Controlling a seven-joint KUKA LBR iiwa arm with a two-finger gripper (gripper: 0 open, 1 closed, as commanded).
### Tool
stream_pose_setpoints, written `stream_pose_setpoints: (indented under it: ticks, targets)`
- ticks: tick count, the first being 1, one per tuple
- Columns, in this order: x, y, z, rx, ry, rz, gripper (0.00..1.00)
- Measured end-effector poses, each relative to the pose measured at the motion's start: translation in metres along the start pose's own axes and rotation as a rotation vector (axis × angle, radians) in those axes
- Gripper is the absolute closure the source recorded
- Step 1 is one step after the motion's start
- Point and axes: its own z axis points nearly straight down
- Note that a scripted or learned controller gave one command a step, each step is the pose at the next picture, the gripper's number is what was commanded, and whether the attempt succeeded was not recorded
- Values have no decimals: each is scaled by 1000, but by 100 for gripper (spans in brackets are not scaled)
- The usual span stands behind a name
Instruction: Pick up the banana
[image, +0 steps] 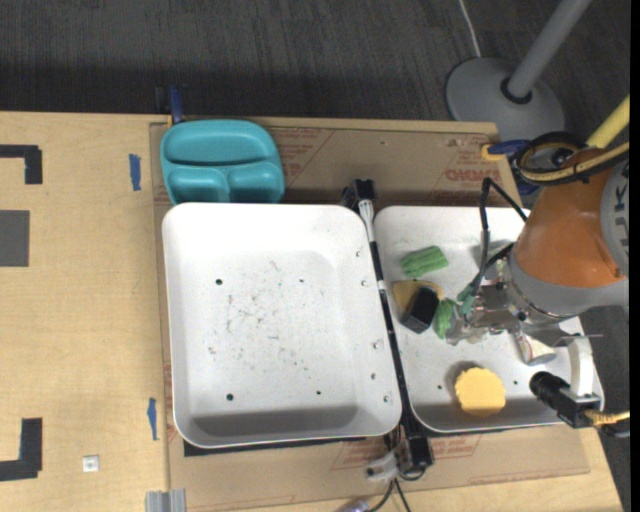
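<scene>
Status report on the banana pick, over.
Pincer low in the right bin, nothing seen between its parts. No banana made out; yellow item lies nearer the front. Green item and dark item close by.

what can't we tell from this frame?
- Gripper: its tip is a blurred cluster under the arm's wrist, over the right bin.
- Banana: no clear banana shape; the yellow item is rounded and could be something else.
- Dark object beside a brownish piece: too small to identify.
- Right bin's far right side: covered by the arm.
</scene>
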Motion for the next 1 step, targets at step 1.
stream_pose_setpoints:
  ticks: [1]
  targets:
    - [0,1,-10,-2,-1,-1,100]
